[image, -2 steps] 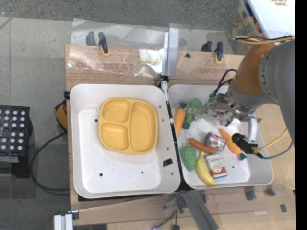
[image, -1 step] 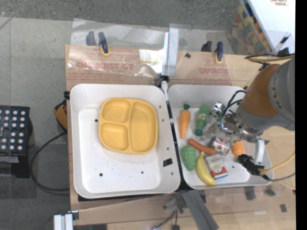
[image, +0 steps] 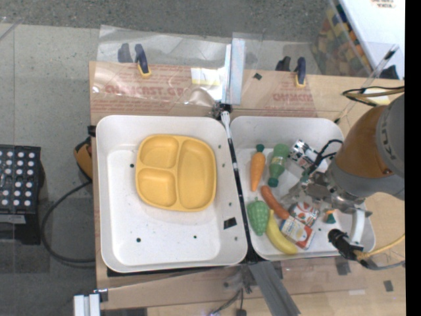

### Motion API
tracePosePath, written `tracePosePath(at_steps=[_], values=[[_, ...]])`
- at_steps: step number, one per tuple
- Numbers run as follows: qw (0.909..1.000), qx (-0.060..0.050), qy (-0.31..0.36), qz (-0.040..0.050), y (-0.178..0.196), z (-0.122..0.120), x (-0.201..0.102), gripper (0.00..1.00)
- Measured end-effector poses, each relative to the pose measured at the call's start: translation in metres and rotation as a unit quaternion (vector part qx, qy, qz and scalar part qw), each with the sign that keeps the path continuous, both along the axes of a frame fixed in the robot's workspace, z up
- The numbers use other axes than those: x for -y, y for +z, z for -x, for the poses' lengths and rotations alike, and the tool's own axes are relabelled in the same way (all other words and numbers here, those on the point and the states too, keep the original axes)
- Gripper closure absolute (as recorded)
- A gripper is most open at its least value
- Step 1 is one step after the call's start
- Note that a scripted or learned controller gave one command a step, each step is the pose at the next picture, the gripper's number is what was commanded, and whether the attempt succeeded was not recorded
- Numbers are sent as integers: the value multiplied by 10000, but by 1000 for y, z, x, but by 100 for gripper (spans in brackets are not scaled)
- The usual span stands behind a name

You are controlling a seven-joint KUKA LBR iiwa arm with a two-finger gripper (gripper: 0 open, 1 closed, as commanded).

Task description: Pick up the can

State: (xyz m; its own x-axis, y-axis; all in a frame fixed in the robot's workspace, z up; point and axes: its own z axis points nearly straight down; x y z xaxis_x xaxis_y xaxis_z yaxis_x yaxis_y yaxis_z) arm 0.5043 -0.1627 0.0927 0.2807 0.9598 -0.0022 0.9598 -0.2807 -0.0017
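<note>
Hand: the hand (image: 314, 188) sits low in the right bin, at the end of the grey arm with its orange band (image: 362, 151); whether it is spread or pressed together I cannot tell, since dark metal parts and cables blur together there.
Can: the can (image: 298, 226), red and white with a pictured label, lies on its side near the front of the right bin, just beside the hand and touching or almost touching the banana; nothing shows it gripped.
Risk, crowding: the can lies wedged among other items, so closing on it could catch the banana or the sausage-like piece instead, or shove the can aside.
Risk, shape: lying down, the round body could roll or squirt free if squeezed off-centre.
Risk, wall: the can is near the bin's front wall, leaving little room on that side.
Right bin: the right bin (image: 283, 127) holds a carrot (image: 256, 170), a green bottle (image: 278, 160), a reddish sausage-like piece (image: 273, 201), a green bumpy vegetable (image: 258, 214), a banana (image: 279, 237) and the can.
Left bin: the left bin (image: 115, 196) holds a yellow divided plate (image: 176, 172), its three compartments bare.
Bench: both bins rest side by side on the bench (image: 329, 87).
</note>
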Motion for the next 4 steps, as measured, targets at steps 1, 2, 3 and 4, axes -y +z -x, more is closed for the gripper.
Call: tracePosePath(at_steps=[1, 2, 3, 4], values=[[10000, 3, -16, -6, 9, 0, 1, 100], [10000, 2, -16, -8, 9, 0, 1, 0], [9975, -4, 708, 2, -1, -90, 41, 0], [9962, -85, 869, -8, 0, -138, 40, 0]])
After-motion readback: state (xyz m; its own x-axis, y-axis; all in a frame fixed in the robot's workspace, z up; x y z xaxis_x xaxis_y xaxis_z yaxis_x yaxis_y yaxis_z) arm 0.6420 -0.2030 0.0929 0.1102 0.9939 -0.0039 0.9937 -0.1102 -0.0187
